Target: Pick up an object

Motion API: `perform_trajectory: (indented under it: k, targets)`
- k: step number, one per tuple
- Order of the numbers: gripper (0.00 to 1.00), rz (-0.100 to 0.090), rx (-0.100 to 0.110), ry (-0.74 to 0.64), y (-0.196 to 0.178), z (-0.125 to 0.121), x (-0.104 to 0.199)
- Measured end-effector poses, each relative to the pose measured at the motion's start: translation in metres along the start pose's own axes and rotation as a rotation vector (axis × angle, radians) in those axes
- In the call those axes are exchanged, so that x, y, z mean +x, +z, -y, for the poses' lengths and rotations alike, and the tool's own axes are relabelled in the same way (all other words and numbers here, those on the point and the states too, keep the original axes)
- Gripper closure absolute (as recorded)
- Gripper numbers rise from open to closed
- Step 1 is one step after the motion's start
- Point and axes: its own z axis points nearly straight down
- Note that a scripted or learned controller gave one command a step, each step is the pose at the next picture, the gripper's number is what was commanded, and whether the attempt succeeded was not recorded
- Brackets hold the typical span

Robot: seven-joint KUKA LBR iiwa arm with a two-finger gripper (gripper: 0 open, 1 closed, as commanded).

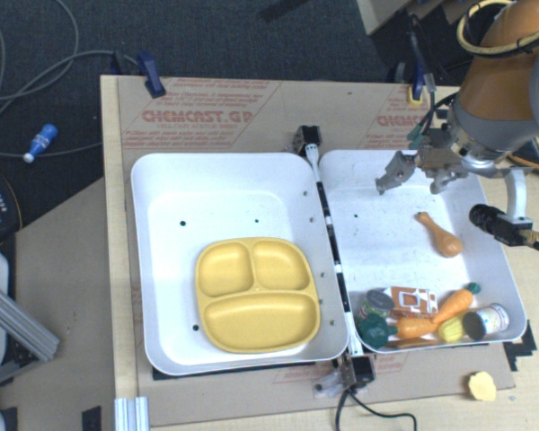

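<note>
While the end effector (pixel 419 177) hangs with fingers apart over the right bin (pixel 359 232), it should drop toward the wooden peg (pixel 438 234) at five o'clock, straddling its narrow neck

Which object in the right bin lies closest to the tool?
The tan pear-shaped piece, alone mid-bin just below the tool; the others crowd the near edge.

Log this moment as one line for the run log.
gripper: open, above right bin, holding nothing | wooden pear: loose in bin | stage: approach

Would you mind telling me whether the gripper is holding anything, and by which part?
Nothing is held: the two-finger gripper hangs open above the right white bin.
</note>
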Motion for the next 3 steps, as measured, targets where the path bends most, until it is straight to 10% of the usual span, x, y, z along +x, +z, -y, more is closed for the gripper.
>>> perform_trajectory:
  k: [2,3]
  targets:
    - [0.00,-0.002,0.005,0.004,0.114,0.006,-0.128]
    - [0.00,-0.002,0.004,-0.001,0.139,0.006,-0.114]
